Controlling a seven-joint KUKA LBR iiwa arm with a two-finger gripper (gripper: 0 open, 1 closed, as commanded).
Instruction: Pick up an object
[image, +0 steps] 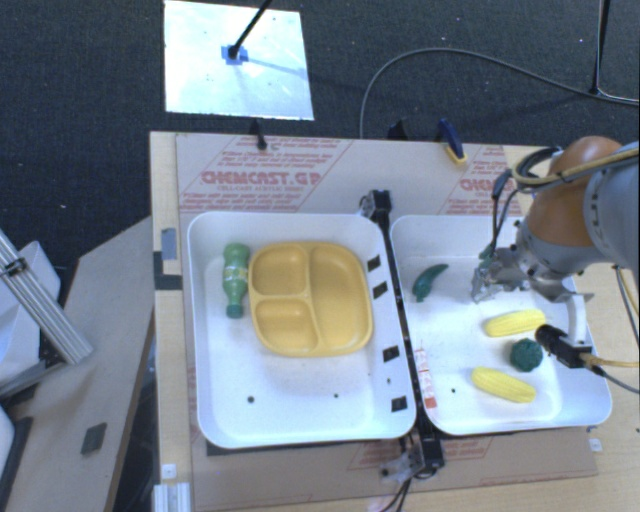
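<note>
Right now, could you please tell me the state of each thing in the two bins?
green bottle: lying flat, left bin, beside tray
yellow tray: upright, compartments bare
green pepper: loose, right bin
upper corn cob: lying free
lower corn cob: lying free
broccoli: between cobs

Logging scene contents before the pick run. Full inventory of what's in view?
bins: 2, white, side by side on the bench
divided plate: 1, yellow, middle of the left bin
bottle: 1, green, left bin, beside the plate's left edge
pepper: 1, dark green, right bin, upper left
corn cobs: 2, yellow, right bin; second one nearer the front
broccoli: 1, dark green, right bin, between the two cobs
clamp: 1, blue and yellow, back edge of the bench
arm: 1, grey with orange band, reaching in from the right
end effector: 1, low over the right bin, between pepper and upper cob
</note>
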